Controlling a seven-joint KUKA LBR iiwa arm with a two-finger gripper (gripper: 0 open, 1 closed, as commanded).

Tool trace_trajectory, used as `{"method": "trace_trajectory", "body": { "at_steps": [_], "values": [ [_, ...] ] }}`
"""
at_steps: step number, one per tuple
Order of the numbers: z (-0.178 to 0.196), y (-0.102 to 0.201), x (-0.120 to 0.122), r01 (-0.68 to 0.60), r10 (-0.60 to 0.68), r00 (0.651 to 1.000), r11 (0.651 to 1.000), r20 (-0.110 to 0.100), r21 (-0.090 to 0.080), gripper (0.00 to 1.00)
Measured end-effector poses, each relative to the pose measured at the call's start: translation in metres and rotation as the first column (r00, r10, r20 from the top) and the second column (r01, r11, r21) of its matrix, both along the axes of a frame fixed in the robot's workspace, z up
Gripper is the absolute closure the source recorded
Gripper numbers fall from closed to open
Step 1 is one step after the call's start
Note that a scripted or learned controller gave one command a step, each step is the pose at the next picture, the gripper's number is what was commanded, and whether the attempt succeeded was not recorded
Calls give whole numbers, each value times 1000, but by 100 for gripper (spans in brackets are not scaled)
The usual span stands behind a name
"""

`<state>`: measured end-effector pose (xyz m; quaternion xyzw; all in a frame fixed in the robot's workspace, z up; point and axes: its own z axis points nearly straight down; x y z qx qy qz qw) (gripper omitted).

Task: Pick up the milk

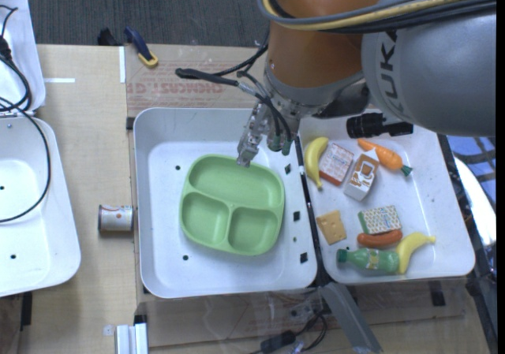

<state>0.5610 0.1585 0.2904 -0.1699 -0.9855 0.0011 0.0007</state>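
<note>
**Claw over the left bin, milk lying in the right one**

Much of what you need is masked. The arm (394, 37), with its orange band and grey housing, covers the back of both bins, so the far rim of the right bin (461, 262) is hidden from you. The gripper (254, 139) hangs above the back edge of the green plate (233, 204); its fingers are a blur of metal and cable seen end-on, and you cannot tell whether they stand wide or narrow. Nothing is visibly between them.

The milk (363, 176), a small white and orange carton, lies tilted in the right bin, between a red-and-white packet (337, 164) and a carrot (383, 155), well apart from the gripper.

Count what you have: two white bins; one plate with three compartments in the left bin (154, 210); two bananas, one (314, 158) by the dividing rims and one (414, 247) at the front; one cheese wedge (332, 226); one patterned box (380, 220); one sausage (379, 239); one green bottle (369, 261) lying on its side. A small can (116, 218) lies on the bench left of the bins.
</note>
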Motion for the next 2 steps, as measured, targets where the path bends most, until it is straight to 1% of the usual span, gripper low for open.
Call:
{"method": "trace_trajectory", "body": {
  "at_steps": [1, 2],
  "values": [
    [9, -12, -57, -126, 126, 992, 992, -1, 1, 100],
    [9, -12, -57, -126, 126, 992, 992, -1, 1, 0]
  ]
}}
